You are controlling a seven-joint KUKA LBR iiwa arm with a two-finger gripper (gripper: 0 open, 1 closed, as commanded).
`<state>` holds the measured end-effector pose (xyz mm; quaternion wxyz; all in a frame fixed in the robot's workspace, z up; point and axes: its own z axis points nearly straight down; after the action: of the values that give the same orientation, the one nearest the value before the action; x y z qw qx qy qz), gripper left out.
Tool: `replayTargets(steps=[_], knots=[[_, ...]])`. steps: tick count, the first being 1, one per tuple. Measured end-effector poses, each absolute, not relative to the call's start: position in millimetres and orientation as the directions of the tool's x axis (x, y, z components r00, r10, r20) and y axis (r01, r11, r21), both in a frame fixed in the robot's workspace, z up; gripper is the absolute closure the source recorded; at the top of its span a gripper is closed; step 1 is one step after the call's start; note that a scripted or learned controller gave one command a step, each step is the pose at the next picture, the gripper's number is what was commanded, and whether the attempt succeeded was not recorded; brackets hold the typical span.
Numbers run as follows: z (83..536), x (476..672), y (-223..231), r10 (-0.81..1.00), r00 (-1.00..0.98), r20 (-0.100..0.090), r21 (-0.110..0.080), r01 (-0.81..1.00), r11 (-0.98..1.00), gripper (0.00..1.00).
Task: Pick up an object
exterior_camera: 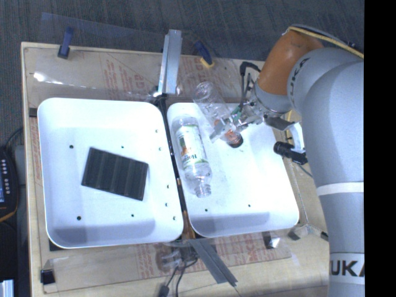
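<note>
A clear plastic cup (208, 103) hangs tilted over the far rim of the right bin (281, 209). Its lower end sits between the fingers of my gripper (228, 129), which is shut on it. A small brown round thing (234, 140) shows just under the fingers; I cannot tell what it is. A clear plastic bottle (192, 156) with a pale label lies along the right bin's left side, apart from the gripper. A black ribbed rectangular slab (116, 173) lies flat in the middle of the left bin (55, 116).
The arm (322, 104) covers the right bin's right edge. A metal bar (169, 60) stands behind the divide between the bins. Blue clamps (64, 44) sit at the bench's back edge.
</note>
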<state>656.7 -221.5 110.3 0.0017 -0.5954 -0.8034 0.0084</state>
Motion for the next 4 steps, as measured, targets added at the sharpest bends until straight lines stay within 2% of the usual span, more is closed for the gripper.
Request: replayTargets(steps=[4], knots=[[110.4,656.9,-222.6,0.95,-0.312,-0.008,-0.014,0.95,0.312,0.0]])
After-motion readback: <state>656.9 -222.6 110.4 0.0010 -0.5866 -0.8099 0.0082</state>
